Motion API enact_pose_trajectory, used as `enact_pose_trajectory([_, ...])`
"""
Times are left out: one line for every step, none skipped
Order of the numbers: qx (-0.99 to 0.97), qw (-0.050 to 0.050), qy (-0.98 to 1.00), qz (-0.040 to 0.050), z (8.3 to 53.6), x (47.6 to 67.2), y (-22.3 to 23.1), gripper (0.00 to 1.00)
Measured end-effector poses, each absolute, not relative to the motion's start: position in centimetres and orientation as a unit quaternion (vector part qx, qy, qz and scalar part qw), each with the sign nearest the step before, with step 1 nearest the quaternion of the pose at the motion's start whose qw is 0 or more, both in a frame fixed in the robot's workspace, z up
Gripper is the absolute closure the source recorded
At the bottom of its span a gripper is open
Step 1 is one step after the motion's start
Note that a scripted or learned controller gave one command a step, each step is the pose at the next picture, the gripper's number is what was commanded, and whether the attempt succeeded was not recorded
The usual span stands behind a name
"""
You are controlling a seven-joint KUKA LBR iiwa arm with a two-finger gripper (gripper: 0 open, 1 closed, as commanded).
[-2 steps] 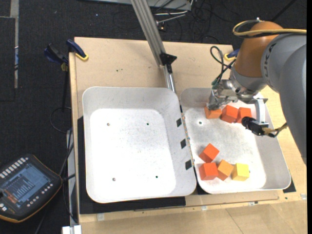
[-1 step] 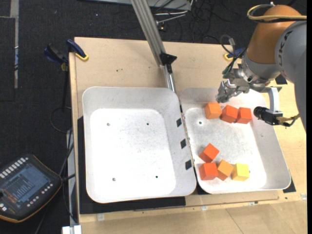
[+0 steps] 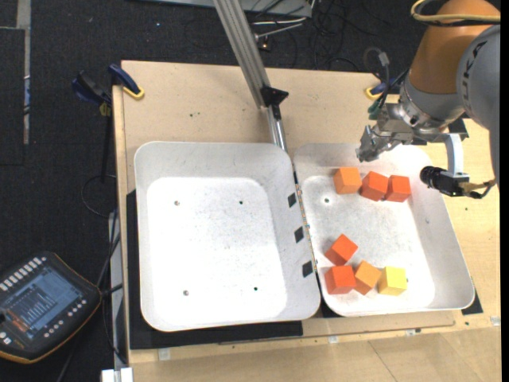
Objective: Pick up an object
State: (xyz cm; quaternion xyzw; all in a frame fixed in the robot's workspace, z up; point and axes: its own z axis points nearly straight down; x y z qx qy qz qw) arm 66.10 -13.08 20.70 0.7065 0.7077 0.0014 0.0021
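Several small blocks lie in the right bin (image 3: 445,237). At its far end three sit in a row: an orange block (image 3: 347,180), a red-orange block (image 3: 374,185) and another red-orange block (image 3: 398,188). Nearer the front are a red-orange block (image 3: 343,249), a second one (image 3: 340,278), a light orange block (image 3: 367,277) and a yellow block (image 3: 394,280). My gripper (image 3: 371,148) hangs above the bin's far rim, just behind the row of three. Nothing shows between its fingers.
The left bin (image 3: 211,229) stands beside the right one, with black clips along their shared edge. A metal pole (image 3: 246,46) slants in from the top to the bins' junction. A teach pendant (image 3: 40,305) lies at the lower left, off the bench.
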Motion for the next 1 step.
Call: enact_pose_trajectory([0.704, 0.0, 0.71, 0.0012, 22.33, 65.66, -7.69, 1.0])
